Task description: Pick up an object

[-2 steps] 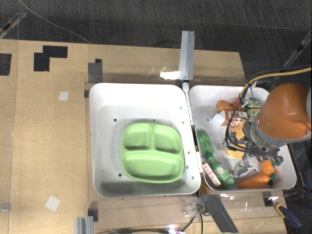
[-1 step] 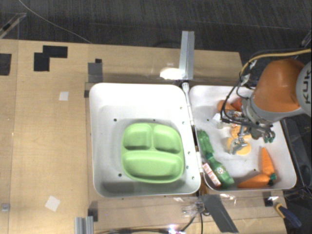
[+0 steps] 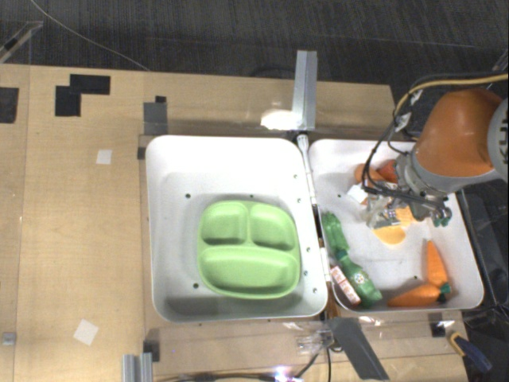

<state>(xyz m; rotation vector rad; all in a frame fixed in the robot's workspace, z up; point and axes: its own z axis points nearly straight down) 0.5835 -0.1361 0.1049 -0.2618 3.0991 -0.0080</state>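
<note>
Wooden bench (image 3: 71, 253), flat, pale. Left bin (image 3: 167, 173): smooth white plastic, holds green divided plate (image 3: 248, 249), three rounded compartments. Right bin (image 3: 469, 281): green bottle (image 3: 346, 263) along left wall, two tapered orange carrots (image 3: 434, 263) at near-right corner, yellow-orange piece (image 3: 390, 233) beneath gripper (image 3: 391, 211). Fingers: cannot tell whether open or closed.

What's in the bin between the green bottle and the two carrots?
In the camera view, just bare white bin floor lies between the green bottle and the carrots.
</note>
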